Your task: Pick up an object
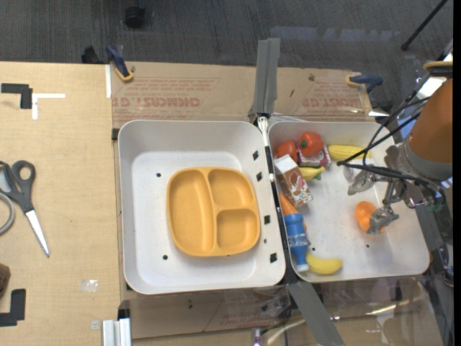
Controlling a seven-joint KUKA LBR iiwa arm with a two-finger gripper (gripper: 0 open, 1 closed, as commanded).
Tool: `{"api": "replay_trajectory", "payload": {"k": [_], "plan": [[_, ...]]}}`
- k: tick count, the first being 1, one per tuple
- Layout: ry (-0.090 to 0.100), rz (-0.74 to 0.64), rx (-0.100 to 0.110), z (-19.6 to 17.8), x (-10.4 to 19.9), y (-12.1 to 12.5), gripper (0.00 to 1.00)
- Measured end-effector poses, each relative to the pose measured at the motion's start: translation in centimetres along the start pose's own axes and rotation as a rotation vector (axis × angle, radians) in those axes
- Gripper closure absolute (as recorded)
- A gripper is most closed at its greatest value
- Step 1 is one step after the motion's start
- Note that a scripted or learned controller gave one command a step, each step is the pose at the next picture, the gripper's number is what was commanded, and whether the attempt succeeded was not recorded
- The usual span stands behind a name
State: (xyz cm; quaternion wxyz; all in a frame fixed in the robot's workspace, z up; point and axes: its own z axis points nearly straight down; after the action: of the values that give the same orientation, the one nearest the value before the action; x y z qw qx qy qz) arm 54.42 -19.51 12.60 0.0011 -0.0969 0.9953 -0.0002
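Now | hand [371, 202] over right bin [403, 262], fingers spread open, gripping nothing | orange fruit [364, 213] just beside hand, touching lower finger | banana [324, 265] near bin's front edge, blue bottle [294, 235] along its left wall | yellow divided plate [214, 210] in left bin [137, 215] | scissors [27, 202] on desk [57, 280] well left

The bench [57, 193] carries two white bins side by side — the left bin [137, 215], the right bin [403, 262]. Scissors [27, 200] lie on its bare wood at the left, with brown cardboard [180, 96] behind the bins.
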Motion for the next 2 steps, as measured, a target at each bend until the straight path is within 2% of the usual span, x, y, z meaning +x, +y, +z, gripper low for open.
{"api": "replay_trajectory", "payload": {"k": [1,2], "plan": [[-0.003,0.062,0.001,3.3,-0.8,-2.8,0.0],[-0.009,0.057,0.005,2.1,-1.2,-2.7,1.0]]}}
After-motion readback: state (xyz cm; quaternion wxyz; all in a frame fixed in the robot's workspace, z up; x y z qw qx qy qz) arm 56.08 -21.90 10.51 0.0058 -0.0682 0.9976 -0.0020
